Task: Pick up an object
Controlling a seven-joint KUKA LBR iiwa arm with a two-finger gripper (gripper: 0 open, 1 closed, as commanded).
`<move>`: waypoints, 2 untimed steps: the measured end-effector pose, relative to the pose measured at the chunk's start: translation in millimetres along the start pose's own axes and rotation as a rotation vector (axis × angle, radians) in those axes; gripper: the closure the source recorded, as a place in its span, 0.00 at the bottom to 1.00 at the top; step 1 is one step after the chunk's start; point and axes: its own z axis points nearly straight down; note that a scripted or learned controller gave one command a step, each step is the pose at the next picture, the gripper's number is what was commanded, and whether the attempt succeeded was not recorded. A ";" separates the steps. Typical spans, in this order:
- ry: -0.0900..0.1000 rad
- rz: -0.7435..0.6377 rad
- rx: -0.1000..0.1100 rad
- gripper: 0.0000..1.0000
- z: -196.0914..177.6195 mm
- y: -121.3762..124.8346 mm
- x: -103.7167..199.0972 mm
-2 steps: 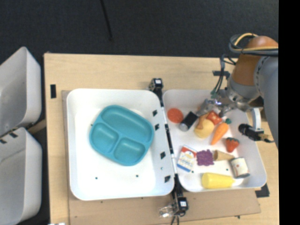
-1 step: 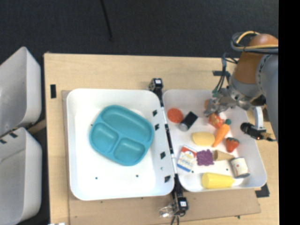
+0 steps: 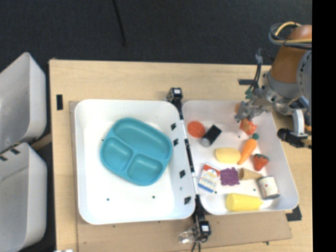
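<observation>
My gripper (image 3: 245, 112) hangs over the far right part of the right bin (image 3: 281, 156), at the end of the grey arm with its orange band (image 3: 286, 62). Directly under it sits a small red-orange toy (image 3: 248, 126), touching or nearly touching the gripper. I cannot tell whether the toy is gripped. Close by lie an orange carrot (image 3: 248, 148), a red strawberry (image 3: 259, 162), a yellow lemon-like piece (image 3: 227, 154), a red-orange ball (image 3: 196, 129) and a black cylinder (image 3: 211, 135).
The near half of the right bin holds purple grapes (image 3: 229, 176), a small white carton (image 3: 209, 178), a can (image 3: 268, 187) and a long yellow piece (image 3: 242, 202). In the left bin (image 3: 89, 193) lies a blue divided plate (image 3: 136, 151). A black-clipped ridge (image 3: 184, 156) separates the bins.
</observation>
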 end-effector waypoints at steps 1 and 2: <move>-0.001 0.002 -0.002 1.00 -60.9 6.4 2.6; 0.000 -0.001 0.001 1.00 -90.0 7.1 1.2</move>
